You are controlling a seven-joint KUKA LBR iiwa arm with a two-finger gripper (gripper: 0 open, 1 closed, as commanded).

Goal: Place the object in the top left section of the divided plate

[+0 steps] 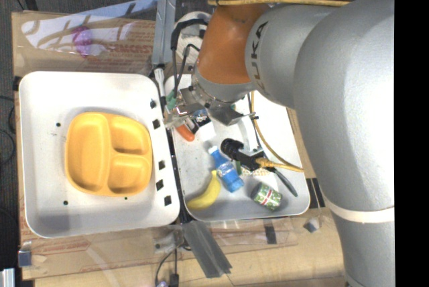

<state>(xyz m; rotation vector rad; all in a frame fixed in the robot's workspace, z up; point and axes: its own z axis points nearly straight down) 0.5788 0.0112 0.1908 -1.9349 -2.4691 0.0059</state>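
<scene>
1. My pincer hung low over the upper left corner of the right bin, close to the wall between the two bins. My own wrist hid its tips, so I could not tell whether it was wide or narrow.
2. A small orange thing lay just under and beside it. I judged this to be the object I was after, since I hovered there and not over the rest.
3. The banana, blue packet and green can lay lower in the same bin, apart from my pincer.
4. The yellow divided plate sat in the left bin with all its sections bare, so nothing was placed yet.
5. The next move called for a sure grasp, then a lift over the dividing wall.
</scene>
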